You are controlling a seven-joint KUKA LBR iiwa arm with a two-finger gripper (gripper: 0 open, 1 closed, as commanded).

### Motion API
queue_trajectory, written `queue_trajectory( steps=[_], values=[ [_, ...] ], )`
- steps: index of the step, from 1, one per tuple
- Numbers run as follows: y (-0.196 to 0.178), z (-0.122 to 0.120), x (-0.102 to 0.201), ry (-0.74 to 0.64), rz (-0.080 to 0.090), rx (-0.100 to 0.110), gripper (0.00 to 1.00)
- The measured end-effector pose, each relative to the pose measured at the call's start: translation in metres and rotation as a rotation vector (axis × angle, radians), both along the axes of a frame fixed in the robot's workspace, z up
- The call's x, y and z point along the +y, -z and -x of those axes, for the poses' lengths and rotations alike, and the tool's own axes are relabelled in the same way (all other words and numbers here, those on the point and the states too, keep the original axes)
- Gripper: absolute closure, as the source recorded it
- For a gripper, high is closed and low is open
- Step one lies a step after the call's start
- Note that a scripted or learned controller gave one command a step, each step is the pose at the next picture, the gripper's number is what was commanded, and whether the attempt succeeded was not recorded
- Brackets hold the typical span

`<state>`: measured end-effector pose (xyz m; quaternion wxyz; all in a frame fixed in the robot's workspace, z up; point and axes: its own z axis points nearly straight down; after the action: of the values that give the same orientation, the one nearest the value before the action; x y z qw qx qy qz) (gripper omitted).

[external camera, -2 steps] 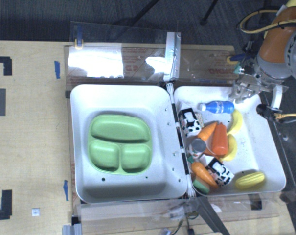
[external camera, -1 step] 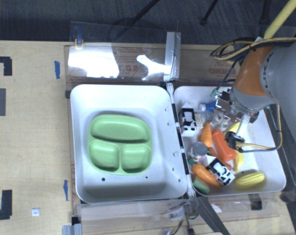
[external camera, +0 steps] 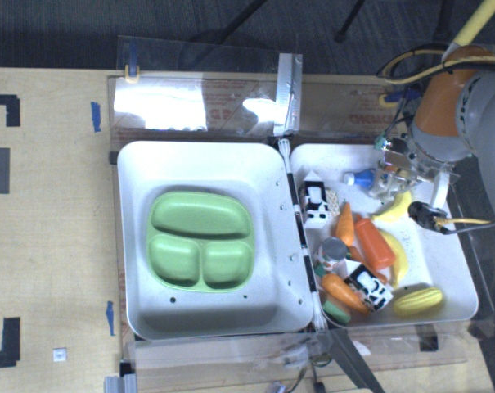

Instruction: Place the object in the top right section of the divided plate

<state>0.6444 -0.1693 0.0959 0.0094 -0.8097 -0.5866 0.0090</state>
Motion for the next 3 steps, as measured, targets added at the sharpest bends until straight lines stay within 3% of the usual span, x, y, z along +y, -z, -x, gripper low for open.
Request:
queue_trajectory(
  steps=[1,2,3],
  values=[
    [-0.010,-0.001,0.001,-0.001,0.001,-0.001,1.00],
    [-0.009,0.004,-0.002,0.001,0.000,0.016,0.00],
    [-0.020,0.001,-0.001,0.001,0.001,0.006,1.00]
  ],
)
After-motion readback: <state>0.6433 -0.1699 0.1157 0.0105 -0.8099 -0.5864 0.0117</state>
